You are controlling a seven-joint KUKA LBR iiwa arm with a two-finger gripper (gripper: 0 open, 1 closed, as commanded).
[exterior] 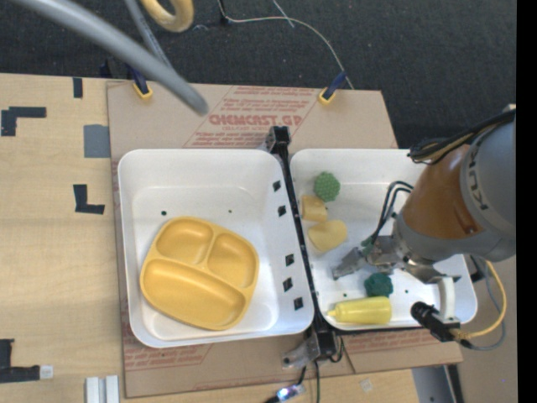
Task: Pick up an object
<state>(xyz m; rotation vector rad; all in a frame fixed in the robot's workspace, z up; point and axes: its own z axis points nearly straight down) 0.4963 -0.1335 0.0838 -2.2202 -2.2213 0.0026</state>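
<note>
Hand [352, 263] low in right bin [436, 166], grip state cannot be told, seemingly lining up a pick; dark green object [378, 285] just beside it, yellow corn-like piece [362, 311] beyond, pale pieces [325, 234] near its tip.

On the wooden counter [50, 250] lies a brown cardboard sheet [252, 116], and on it two shallow white plastic bins stand side by side, touching along a black divider. The left bin [134, 175] holds a yellow compartment plate [199, 271]. In the right bin [361, 162] (the arm's side) a green knobbly ball [326, 185] lies farthest back, two pale yellow lumps [323, 225] just before it, then the claw [346, 264], a dark green ball [377, 285] and a yellow corn cob [362, 311] nearest the front wall.
</note>
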